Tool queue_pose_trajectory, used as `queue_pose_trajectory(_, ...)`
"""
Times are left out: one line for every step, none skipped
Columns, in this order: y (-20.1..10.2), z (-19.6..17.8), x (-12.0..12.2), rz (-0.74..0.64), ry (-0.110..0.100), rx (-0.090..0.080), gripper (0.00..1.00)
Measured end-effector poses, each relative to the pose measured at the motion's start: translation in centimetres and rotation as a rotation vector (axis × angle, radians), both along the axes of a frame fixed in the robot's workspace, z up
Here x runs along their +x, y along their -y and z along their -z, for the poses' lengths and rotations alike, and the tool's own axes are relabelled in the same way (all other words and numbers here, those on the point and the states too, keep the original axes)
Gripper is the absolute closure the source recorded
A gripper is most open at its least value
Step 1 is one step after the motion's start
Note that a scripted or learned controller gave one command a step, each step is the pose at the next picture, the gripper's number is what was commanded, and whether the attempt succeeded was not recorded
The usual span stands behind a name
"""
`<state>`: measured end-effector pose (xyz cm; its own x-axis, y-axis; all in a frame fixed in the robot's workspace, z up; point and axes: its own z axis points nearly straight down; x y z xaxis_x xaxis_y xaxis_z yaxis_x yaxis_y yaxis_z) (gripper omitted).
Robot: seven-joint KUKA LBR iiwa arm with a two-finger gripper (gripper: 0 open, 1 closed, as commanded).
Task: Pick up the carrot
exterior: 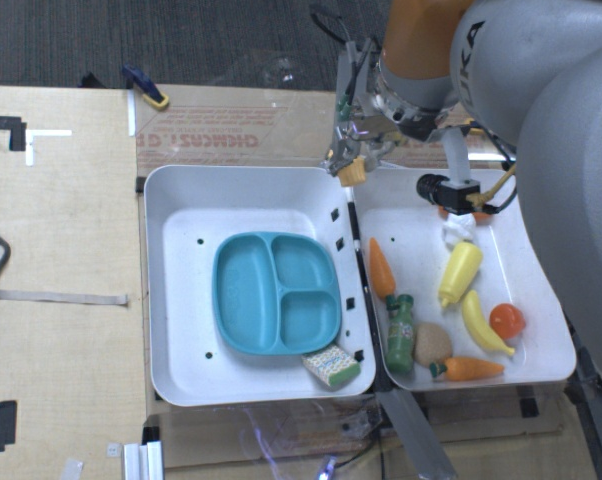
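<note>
Camera view. The gripper (350, 160) hangs over the far rim where the two shallow white bins meet, at 12 o'clock of the dividing wall. A small tan piece sits at its tip. Whether the gripper is apart, together or clamped on that piece cannot be told from this angle.

Two items in the right white bin (541, 268) could answer to the task:
- The slim orange tapered carrot (381, 268) lies just beside the dividing wall, at about 6 o'clock from the gripper. Its long axis runs roughly 12 to 6.
- The orange carrot with a green stub (471, 369) lies near the front wall, at 5 o'clock from the gripper. Its axis runs 9 to 3, with the stub at the 9 end. It lies just beside the brown rounded lump (433, 342) and the green bottle (399, 333).

Neither item is lifted.

Judgement: the tapered piece is nearer and sits almost straight below the gripper. Its closeness to the wall may hamper a closing across its width.

The left white bin (171, 268) holds a teal divided plate (278, 293).
</note>
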<state>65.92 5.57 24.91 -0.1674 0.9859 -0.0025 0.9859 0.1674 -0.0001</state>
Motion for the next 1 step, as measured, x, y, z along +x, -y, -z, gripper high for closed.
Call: queue_pose_trajectory(-9.35, 4.78, -0.04, -0.024, -0.003, 0.000, 1.00)
